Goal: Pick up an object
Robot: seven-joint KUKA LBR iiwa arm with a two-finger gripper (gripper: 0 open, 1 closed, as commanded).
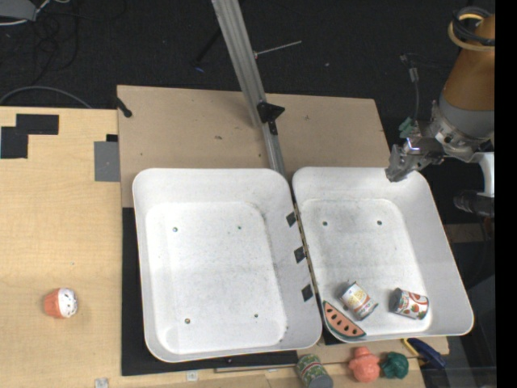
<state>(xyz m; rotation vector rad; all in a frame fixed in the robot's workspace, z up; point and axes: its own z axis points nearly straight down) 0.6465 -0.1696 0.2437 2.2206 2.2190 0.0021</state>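
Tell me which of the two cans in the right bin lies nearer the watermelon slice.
The beige-labelled can, beside the watermelon slice. The red-and-white can lies farther right, toward the right bin's outer edge.

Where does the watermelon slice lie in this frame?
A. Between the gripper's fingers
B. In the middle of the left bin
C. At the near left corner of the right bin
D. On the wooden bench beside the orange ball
C: the watermelon slice lies at the right bin's near left corner, beside a small can.
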